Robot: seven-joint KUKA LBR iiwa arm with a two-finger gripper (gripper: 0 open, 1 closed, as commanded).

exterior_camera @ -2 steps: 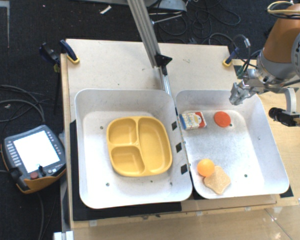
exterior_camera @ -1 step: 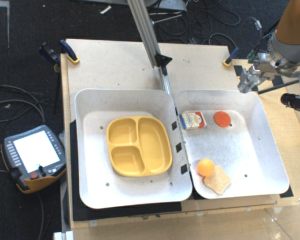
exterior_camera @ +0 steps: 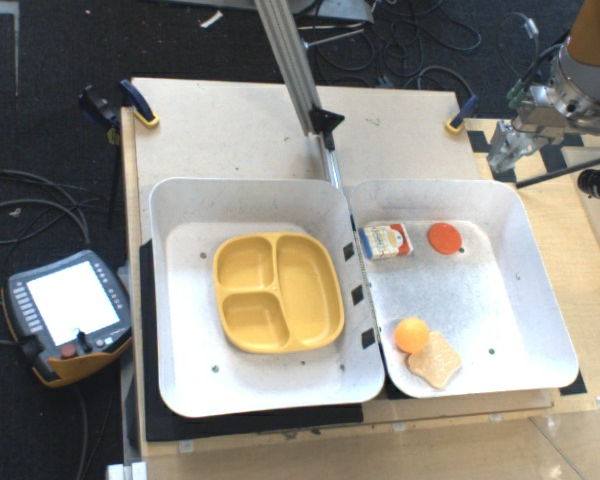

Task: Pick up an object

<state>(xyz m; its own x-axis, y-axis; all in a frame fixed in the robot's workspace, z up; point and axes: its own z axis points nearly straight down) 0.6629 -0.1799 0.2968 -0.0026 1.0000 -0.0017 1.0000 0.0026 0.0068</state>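
Note:
The right bin holds a small white carton with a blue and red label and a red-orange round piece near its back wall. An orange ball touches a tan bread-like piece at its front. My gripper hangs above the bench beyond the right bin's back right corner, well apart from all the objects, with nothing visible in it.
A yellow divided tray lies in the left bin. A slanted metal pole runs down to the gap between the bins. Clamps sit at the bench's back corners. A teach pendant rests on the floor at left.

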